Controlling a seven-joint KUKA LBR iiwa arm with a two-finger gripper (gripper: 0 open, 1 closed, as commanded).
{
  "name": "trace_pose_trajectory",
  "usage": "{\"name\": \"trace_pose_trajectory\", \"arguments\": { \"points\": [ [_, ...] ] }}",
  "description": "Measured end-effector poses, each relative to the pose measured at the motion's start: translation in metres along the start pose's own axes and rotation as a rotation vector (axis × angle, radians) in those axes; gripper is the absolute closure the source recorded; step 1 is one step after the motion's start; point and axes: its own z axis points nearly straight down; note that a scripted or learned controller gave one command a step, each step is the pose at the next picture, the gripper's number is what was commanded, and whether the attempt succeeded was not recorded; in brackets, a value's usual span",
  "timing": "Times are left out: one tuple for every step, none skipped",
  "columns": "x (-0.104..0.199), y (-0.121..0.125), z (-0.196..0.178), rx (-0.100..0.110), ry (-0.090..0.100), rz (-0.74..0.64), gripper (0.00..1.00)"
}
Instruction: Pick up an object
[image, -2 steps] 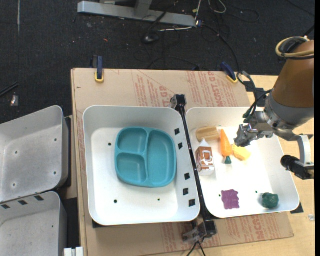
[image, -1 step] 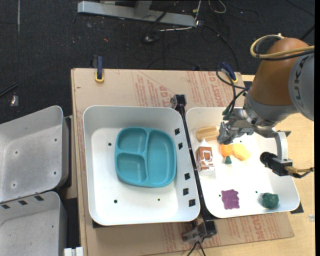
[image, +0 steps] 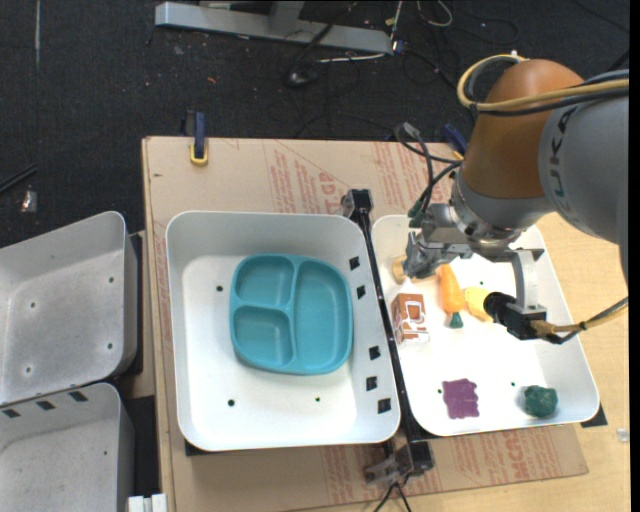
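The end effector (image: 432, 258) hangs low beside the orange carrot (image: 450, 290).

A teal tray (image: 291, 313), orange carrot (image: 449, 288), purple block (image: 461, 397) and dark green lump (image: 540, 400) in white bins (image: 200, 400).

Two bins side by side mid-frame on the surface (image: 260, 170). Left bin (image: 190, 300): divided tray (image: 292, 313) at centre. Right bin (image: 570, 370): small box (image: 410, 316) at left edge, carrot (image: 450, 292) just right of it, flat patch (image: 461, 397) lower centre, lump (image: 540, 401) lower right.
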Motion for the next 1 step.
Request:
{"name": "trace_pose_trajectory", "arguments": {
  "points": [
    [0.0450,0.0214,0.0126,0.001,-0.001,0.000,1.00]
  ]
}}
